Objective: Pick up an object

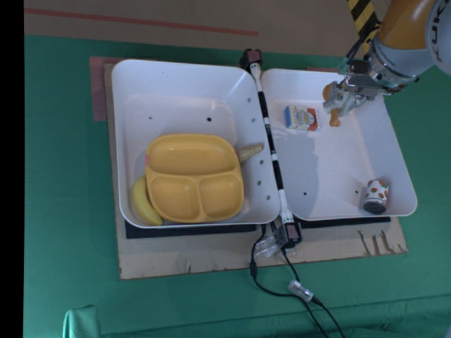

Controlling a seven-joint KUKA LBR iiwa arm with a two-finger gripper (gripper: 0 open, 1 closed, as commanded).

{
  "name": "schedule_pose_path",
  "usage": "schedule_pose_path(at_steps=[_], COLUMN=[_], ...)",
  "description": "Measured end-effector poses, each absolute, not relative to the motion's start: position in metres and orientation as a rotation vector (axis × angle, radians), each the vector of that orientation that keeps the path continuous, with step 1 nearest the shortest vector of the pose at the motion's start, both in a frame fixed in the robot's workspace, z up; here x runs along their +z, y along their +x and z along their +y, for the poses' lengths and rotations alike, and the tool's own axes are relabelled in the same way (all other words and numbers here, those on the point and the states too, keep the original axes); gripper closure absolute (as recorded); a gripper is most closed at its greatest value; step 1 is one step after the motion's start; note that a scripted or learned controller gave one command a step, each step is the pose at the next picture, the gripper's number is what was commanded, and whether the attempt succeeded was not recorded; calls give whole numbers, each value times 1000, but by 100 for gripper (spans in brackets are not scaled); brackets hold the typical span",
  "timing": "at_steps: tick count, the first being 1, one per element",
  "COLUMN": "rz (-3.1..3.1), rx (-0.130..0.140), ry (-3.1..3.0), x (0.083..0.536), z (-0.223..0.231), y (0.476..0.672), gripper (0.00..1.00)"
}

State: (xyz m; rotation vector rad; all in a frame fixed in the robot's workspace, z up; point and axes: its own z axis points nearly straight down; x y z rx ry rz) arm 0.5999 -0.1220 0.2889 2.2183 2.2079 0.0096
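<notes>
L bin [127, 118]: yellow tray [194, 176] w/ 3 compartments, banana [143, 204] tucked against its L edge, a tan cone-ish thing [251, 151] poking out at tray's R side. Divider rail [270, 143] runs betw bins.

R bin [394, 160]: small box [301, 117] near top-L part, lying flat, long axis roughly L-R. Just R of it, gripper [340, 104] over the bin's upper area, arm coming in from upper R. An orange item [331, 101] sits right at the gripper, partly hidden; can't tell if it's betw the fingers or just under them, nor how wide they stand. Spotted can [375, 195] in bottom-R corner, well apart.

Judgement: orange item is the likely target, directly at/below gripper, so next move is mostly vertical; box is close on the L and could get bumped.
</notes>
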Motion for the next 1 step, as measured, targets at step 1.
schedule_pose_path(at_steps=[1], rz=[2213], rx=[7], ry=[2223], x=[325], z=[-44], y=[531], gripper=[100])
